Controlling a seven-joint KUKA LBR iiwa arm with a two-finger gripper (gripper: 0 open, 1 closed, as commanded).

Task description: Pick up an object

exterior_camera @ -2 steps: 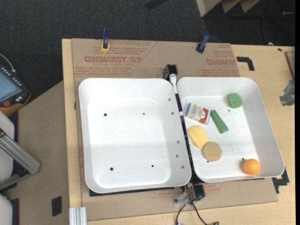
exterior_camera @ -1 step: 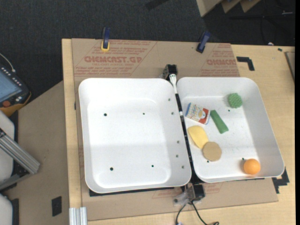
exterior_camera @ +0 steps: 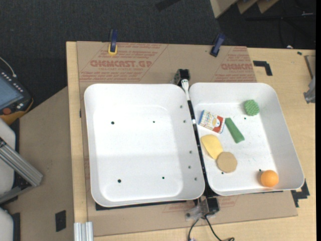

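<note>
Camera view: orange ball appears light, smooth, prone to rolling; grip across its widest middle; finger state cannot be told

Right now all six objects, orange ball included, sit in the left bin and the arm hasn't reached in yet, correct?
Not quite: the camera view shows all six objects, the orange ball included, in the right bin, not the left bin. The rest stands.

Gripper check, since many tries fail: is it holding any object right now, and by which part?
Nothing is seen held. The orange ball, green block and small carton all lie in the right bin.
</note>
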